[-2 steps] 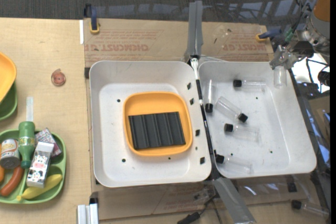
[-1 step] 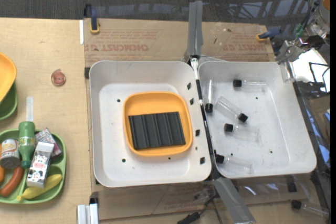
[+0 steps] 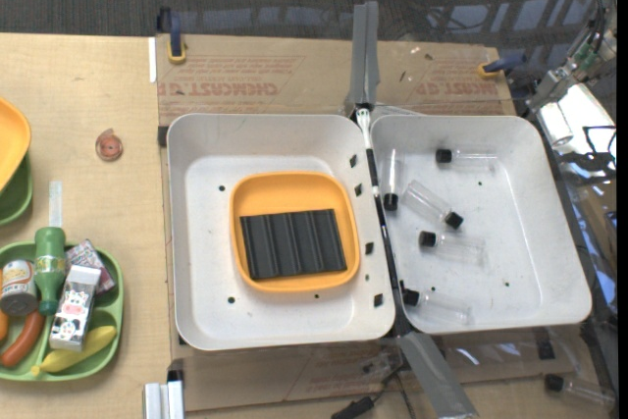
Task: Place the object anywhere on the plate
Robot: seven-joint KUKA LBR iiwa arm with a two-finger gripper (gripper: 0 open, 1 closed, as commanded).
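Lying flat on the orange plate (image 3: 291, 190) in the left bin (image 3: 199, 211): a dark grey ribbed slab (image 3: 294, 243), square to the plate's sides and covering most of its floor, with bare orange rim on every side. Judged as the task's thing, already where the task wants it. Nothing left but to leave it alone, if that reading holds.

Scattered in the right bin (image 3: 535, 250): several clear vials (image 3: 436, 208) with black caps, some near the dividing wall, one toward the far side, all well apart from the plate. Possibly further candidates for placing; cannot say from this view.

Handling of the slab, as a guess: light, fairly stiff, perhaps rubbery, with the grooves giving some bite. Too wide to span across the face, and lying too flat for an easy pinch. Best taken at one edge, across its thickness, or tipped up first. Little risk of breakage.

Handling of the vials, again a guess: very light, hard, smooth and round, so prone to roll or squirt out of a pinch. Best gripped across the middle of the barrel, square to the long axis.

State of the jaws: cannot tell, open or closed.

Off to the left on the wooden worktop (image 3: 78, 93): a green tray (image 3: 116, 314) of toy food, no part of this job.
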